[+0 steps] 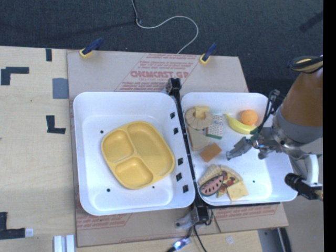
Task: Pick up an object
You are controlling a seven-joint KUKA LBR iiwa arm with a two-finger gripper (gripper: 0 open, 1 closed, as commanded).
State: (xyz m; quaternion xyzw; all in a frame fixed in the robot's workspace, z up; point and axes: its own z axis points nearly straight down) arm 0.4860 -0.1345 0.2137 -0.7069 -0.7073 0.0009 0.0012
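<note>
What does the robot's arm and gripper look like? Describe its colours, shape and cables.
The arm is thick and rounded, with an orange band above a grey wrist. A dark cable loops beside it. The gripper is slim grey metal, ending in narrow dark fingers.

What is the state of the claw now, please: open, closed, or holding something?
Claw: cannot be told; it hovers over the right bin, near the brown block, with nothing seen in its grasp.

Dark carpet floor (236, 14); wooden bench (31, 156); cardboard sheet (152, 72).
</note>
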